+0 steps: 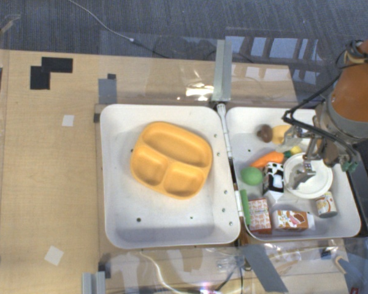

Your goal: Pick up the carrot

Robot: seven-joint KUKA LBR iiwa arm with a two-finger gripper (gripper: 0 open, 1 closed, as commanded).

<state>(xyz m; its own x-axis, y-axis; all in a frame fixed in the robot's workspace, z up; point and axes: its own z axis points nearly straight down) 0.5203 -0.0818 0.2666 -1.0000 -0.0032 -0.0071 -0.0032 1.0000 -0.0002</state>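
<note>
One carrot (268, 159), orange, lies in the right bin (349, 225), left of centre, tilted so its right end sits a bit higher. Nothing is gripping it.

- Just below-left of it: a green round fruit (252, 176), touching or nearly so.
- Just below-right: a black-and-white cow-patterned item (273, 177), close to the carrot's lower edge.
- Above it: a small brown round thing (265, 132), and a yellow item (282, 133) beside that, partly behind the arm's cabling.
- Right of the carrot: a white round dish (316, 185).

The gripper (304, 170) hangs over the dish's left part, to the right of the carrot and apart from it. Can't tell from this angle whether its fingers are spread or closed; no object is visible between them. The arm (356, 97) comes in from the right, with its orange band over the bin's upper right corner.

Along the bin's front edge: a red carton (259, 215), a red-and-white box (291, 220) and a small can (325, 207). A green stick-like piece (243, 202) sits at the left wall.

The left bin (119, 225) holds a yellow three-compartment plate (170, 158), roughly centred, well apart from the carrot.
</note>
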